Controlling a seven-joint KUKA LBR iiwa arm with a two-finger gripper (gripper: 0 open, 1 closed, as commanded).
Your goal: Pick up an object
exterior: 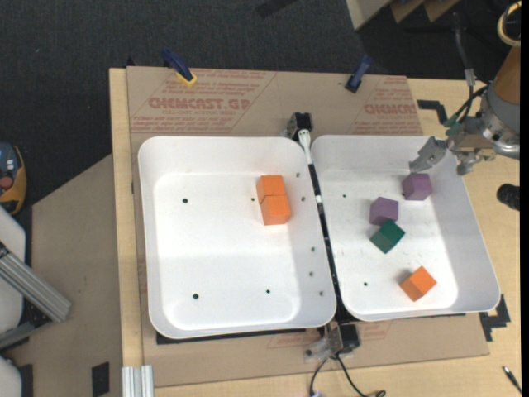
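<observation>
The left bin has wide bare floor on its left and lower parts, with only two orange blocks touching each other near its upper right. In the right bin, a purple block lies just under the gripper, a second purple block touches a green block, and an orange block sits apart lower down. Bare floor remains along that bin's left side and upper left corner, beside the raised rims where the bins meet.

Single fixed cam overhead, angled down, mid-distance; both white bins in frame, arm side at right.
</observation>
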